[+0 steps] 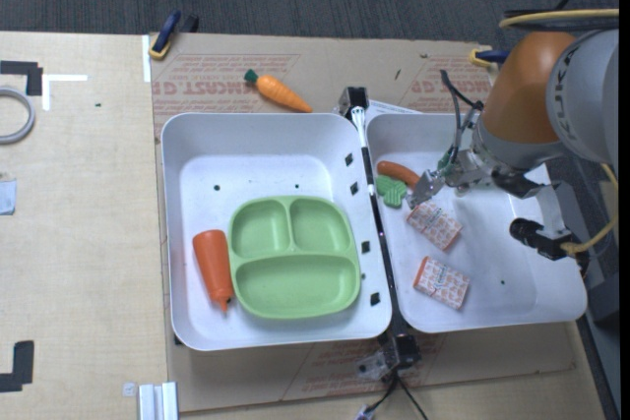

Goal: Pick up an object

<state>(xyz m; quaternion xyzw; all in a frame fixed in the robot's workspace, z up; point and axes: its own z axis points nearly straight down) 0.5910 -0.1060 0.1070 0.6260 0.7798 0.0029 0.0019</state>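
In the right bin [512, 295] lie a small orange-red piece [397, 171], a green piece [392, 192] beside it, and two flat pink-patterned packets [434, 224] [441, 281]. My gripper [427, 189] hangs low over this bin's left part, just right of the green piece and just above the upper packet. I see nothing lifted off the bin floor. The left bin [197, 152] holds a green divided plate [293, 256] and an orange carrot-like toy [213, 267] to the plate's left.
A toy carrot [279, 91] lies on the cardboard behind the left bin. A blue clamp [164, 32] sits at the cardboard's far left corner. The arm's orange band [522, 89] and grey body cover the right bin's far right side.
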